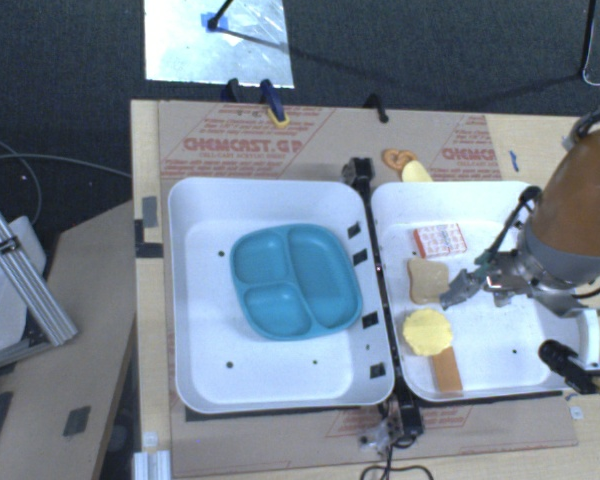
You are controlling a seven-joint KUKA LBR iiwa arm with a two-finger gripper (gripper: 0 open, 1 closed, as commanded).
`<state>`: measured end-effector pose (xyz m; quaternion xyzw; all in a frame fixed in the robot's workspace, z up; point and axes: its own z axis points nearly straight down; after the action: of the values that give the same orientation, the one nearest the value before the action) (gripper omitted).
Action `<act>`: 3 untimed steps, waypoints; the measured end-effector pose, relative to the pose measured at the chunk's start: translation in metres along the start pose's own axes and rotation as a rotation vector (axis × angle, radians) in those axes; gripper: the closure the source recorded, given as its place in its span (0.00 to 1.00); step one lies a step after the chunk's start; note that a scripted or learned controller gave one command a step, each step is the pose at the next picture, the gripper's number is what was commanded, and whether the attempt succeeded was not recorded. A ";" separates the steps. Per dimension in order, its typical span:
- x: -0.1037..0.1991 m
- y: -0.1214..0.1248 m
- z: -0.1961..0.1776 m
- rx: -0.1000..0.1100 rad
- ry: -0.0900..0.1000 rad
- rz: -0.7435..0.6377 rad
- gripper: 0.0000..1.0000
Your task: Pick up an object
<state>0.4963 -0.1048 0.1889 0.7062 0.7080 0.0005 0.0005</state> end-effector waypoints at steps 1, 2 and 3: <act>0.059 -0.009 -0.003 0.001 0.004 -0.007 0.00; 0.095 -0.008 -0.058 -0.007 0.002 -0.007 0.00; 0.165 -0.008 -0.112 -0.006 0.004 -0.010 0.00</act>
<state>0.4875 0.0606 0.3006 0.7027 0.7114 0.0041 0.0015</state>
